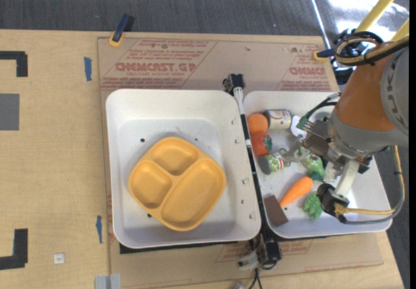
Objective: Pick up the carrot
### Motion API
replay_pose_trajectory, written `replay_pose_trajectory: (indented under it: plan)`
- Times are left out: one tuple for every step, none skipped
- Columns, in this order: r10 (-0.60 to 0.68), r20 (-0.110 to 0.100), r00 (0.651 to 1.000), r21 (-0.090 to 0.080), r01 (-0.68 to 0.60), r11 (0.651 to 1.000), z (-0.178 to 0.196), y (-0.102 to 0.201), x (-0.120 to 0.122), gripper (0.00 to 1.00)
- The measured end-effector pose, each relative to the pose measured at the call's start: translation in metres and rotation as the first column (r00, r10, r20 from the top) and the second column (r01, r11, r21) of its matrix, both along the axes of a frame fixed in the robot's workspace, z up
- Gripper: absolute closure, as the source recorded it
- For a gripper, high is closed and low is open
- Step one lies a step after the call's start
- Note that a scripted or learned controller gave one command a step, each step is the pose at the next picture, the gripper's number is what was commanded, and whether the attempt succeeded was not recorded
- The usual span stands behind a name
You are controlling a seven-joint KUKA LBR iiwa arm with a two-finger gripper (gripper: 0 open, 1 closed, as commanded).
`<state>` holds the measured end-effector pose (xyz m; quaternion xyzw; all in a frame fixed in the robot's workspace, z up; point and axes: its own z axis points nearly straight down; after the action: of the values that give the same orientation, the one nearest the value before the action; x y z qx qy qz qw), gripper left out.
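Observation:
The carrot (297,190), orange and tapered, lies in the right bin (377,219) near its front, pointing toward the front left. My gripper (308,152) hangs over the middle of that bin, just behind and slightly right of the carrot, and stays apart from it. A green leafy piece (315,166) sits right under the gripper. Nothing orange shows at the gripper.
The right bin also holds an orange fruit (258,122), a red item (262,145), a white can (280,117), a small labelled jar (275,162), a brown block (275,210) and a green vegetable (313,206). A yellow divided plate (177,182) lies in the left bin (123,151).

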<state>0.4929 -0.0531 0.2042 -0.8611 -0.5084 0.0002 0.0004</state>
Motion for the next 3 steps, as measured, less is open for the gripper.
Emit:
replay_pose_trajectory:
  plan:
    - [0.071,-0.002,0.997,0.002,-0.071,0.997,-0.02,-0.006,-0.014,0.0]
    - [0.18,0.002,0.984,-0.001,-0.18,0.984,-0.119,-0.062,-0.013,0.0]
    - [0.18,0.004,0.984,0.0,-0.18,0.984,-0.109,-0.061,-0.012,1.0]
